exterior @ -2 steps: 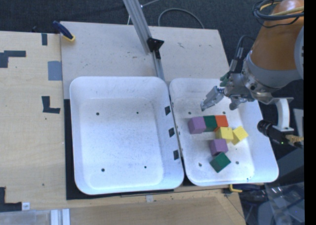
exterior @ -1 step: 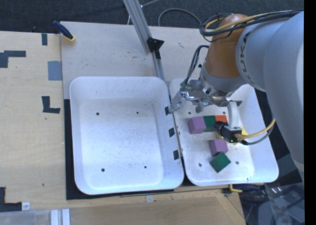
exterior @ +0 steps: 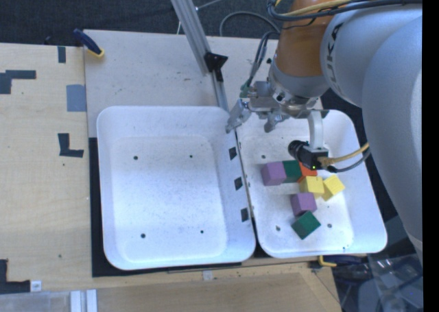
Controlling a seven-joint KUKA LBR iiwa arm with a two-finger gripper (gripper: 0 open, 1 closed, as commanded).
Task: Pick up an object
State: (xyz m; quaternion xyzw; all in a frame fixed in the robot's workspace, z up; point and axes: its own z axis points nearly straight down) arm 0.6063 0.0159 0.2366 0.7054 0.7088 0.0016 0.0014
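Camera view: nearest the front of the right bin (exterior: 367,238) lies a dark green block (exterior: 306,225), with a purple block (exterior: 302,202) just behind it. Next come a yellow block (exterior: 315,185) touching a second yellow block (exterior: 333,186), and beyond them a second purple block (exterior: 273,173) sits against a second green block (exterior: 292,170). Farther back, over that bin's rear corner by the wall shared with the left bin (exterior: 104,125), the gripper (exterior: 251,123) hangs clear of the blocks, its fingers spread apart with nothing between them.
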